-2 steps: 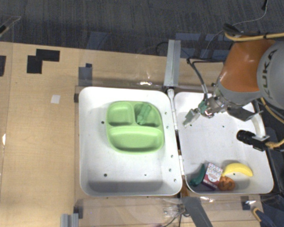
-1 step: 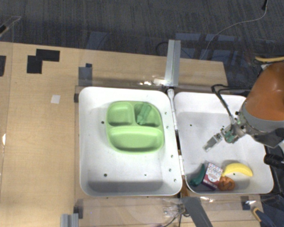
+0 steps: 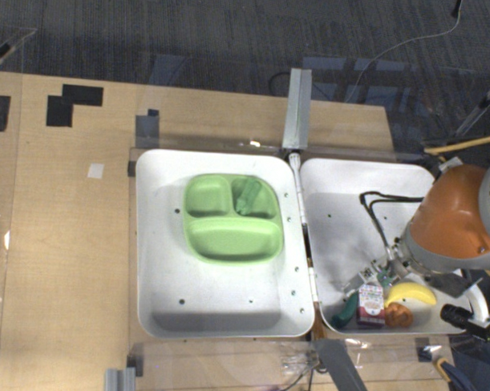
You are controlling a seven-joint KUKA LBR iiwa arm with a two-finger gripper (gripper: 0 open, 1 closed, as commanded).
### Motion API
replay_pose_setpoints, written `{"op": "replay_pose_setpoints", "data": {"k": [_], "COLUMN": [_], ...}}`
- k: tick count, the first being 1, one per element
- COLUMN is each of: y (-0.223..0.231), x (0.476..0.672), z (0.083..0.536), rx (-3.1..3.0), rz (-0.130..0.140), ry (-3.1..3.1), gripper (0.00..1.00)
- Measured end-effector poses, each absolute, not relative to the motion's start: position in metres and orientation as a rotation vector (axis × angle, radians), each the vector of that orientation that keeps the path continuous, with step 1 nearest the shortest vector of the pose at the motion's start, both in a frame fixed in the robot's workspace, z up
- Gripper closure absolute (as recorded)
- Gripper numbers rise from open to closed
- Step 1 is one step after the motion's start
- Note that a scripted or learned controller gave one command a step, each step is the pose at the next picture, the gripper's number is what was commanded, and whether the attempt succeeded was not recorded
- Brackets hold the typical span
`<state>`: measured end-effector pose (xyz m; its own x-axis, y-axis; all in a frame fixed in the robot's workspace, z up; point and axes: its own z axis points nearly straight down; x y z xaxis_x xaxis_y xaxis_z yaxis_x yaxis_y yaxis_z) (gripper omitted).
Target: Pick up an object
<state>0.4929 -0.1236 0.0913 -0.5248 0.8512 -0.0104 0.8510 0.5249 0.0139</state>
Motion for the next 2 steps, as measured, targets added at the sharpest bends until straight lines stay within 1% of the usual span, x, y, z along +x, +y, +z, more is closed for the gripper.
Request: {"op": "replay_pose_setpoints", "data": {"k": [1,2], "y": [-0.163,-0.202], "x": [0.495,0.544], "z": [0.091,0.134], "rx": [1.31,1.241], "rz": [0.013,0.003], "ry": [2.838,2.879], "gripper": [0.0,0.0]}}
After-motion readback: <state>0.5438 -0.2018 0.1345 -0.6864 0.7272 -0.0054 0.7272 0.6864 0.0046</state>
